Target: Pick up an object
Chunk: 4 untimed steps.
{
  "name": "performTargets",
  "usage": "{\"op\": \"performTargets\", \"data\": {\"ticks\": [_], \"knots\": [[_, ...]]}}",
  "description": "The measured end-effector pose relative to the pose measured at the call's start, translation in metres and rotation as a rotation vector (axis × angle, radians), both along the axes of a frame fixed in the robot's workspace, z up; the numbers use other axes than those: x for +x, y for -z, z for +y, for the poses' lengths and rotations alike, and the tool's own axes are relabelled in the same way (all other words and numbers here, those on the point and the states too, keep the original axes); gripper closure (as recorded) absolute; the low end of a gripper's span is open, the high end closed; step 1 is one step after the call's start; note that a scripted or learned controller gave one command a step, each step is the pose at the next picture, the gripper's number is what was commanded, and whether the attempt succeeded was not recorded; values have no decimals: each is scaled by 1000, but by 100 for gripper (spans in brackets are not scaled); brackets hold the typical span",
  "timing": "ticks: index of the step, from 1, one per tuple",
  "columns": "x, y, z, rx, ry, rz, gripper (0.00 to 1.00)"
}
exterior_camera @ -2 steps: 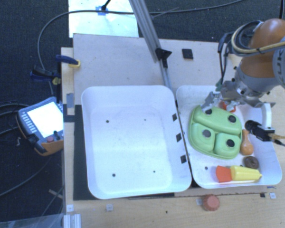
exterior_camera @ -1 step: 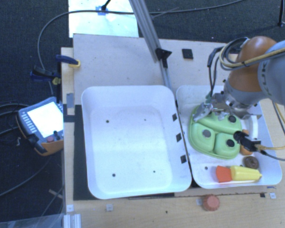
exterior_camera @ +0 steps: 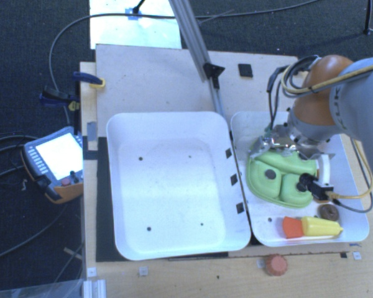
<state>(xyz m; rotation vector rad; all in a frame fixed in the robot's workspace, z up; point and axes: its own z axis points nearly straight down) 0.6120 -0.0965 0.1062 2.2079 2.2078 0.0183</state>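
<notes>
**Inspector A:** Position of the arm?

**Inspector B:** It enters from the right of the frame, with its orange band above the wrist, and is lowered over the right bin. The claw sits at the upper edge of the green toy, touching it or just above it. From this angle I cannot tell whether the claw is open, closed or gripping.

**Inspector A:** Where does the toy lie?

**Inspector B:** In the middle of the right bin, directly below the claw in the frame. It lies flat on the bin floor, with a dark spot on its upper face.

**Inspector A:** Other contents of that bin?

**Inspector B:** Along the lower edge, an orange block touching a yellow piece. A small brown disc lies just above the yellow piece. All three are near the toy, well apart from the claw.

**Inspector A:** Elsewhere?

**Inspector B:** The left bin lies beside the right one on the table. A round reddish cap rests on the table's lower edge, outside the bins. A pendant with a lit screen lies at the left, off the table.
</notes>
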Motion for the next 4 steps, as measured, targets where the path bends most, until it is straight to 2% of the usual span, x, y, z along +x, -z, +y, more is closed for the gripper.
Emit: {"op": "performTargets", "data": {"ticks": [1,2,3,4], "knots": [[2,-12,0,-1,-1,-8,100],[3,-76,3,4,-5,14,100],[5,-131,3,4,-5,14,100],[0,-140,55,6,-10,19,100]]}}
